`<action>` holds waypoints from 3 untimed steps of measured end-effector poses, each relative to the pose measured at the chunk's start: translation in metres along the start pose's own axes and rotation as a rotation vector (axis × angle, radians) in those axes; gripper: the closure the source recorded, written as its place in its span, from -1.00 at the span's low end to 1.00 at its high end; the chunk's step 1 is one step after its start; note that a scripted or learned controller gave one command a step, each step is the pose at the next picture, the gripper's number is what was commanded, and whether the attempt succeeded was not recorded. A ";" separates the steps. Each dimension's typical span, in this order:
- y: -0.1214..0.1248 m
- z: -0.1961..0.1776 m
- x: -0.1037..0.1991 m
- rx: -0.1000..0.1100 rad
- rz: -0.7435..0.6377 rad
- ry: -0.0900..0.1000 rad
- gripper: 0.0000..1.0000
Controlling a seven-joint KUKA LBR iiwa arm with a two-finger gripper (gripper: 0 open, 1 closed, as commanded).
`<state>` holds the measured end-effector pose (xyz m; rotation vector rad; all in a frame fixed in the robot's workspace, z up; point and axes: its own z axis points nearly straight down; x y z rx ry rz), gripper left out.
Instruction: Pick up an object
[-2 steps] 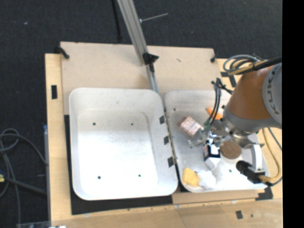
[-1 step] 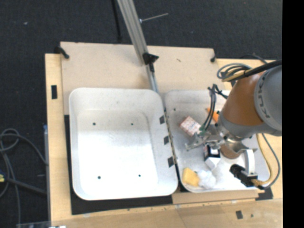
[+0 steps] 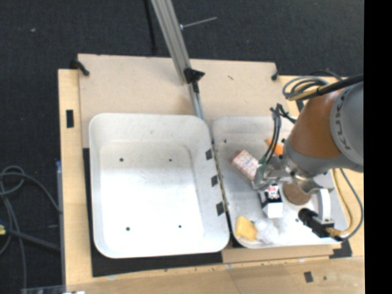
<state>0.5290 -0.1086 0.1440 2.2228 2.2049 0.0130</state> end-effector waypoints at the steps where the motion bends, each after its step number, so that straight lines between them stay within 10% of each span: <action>1: 0.006 -0.057 -0.011 0.005 -0.006 0.000 1.00; 3: 0.017 -0.059 0.040 0.011 -0.016 0.003 1.00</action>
